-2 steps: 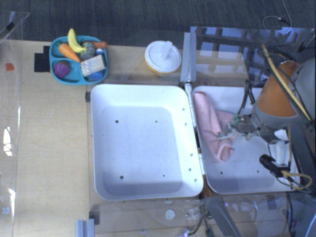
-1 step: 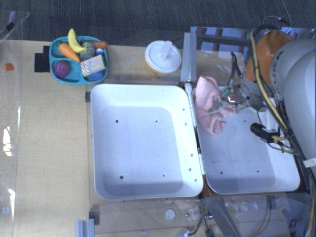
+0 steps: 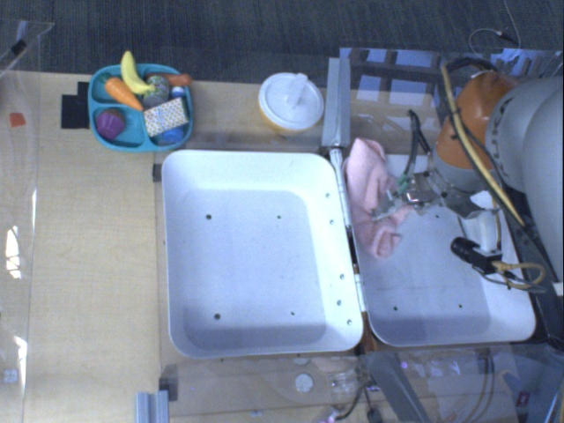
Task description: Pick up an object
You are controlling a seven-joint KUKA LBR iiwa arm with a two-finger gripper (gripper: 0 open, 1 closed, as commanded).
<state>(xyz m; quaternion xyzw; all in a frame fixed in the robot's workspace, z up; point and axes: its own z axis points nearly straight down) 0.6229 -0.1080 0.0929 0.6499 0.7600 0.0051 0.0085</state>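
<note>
Pink cloth [image 3: 368, 192] in right bin [image 3: 458, 324], pinched between clenched end effector [image 3: 394, 203] fingers.

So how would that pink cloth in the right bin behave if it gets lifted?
The pink cloth lies crumpled in soft folds against the right bin wall, so it is probably floppy and would drape and hang down. It looks thin, likely light. With the gripper at its edge, a pinch may catch only one fold.
</note>
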